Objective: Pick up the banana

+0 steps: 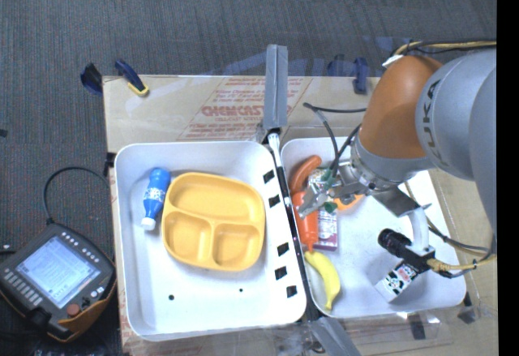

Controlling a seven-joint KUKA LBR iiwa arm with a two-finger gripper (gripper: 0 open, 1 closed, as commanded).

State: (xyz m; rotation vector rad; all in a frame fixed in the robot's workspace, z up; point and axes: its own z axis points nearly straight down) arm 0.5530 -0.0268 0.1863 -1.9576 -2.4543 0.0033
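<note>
While the grey KUKA arm [438, 115] reaches over the right bin [442, 298], its gripper [328, 190] hangs above a hot dog [304, 169] and carrot [308, 226] at that bin's left wall, grip impossible to tell, and the banana [325, 277] lies free at the near-left corner.

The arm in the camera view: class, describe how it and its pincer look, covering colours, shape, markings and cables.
The arm is thick and rounded, grey, with a broad orange band above the wrist and dark KUKA lettering on the grey shell. Thin black cables loop beside the wrist, and a yellowish cable runs along the top. The pincer is small, metallic and cluttered with parts.
</note>
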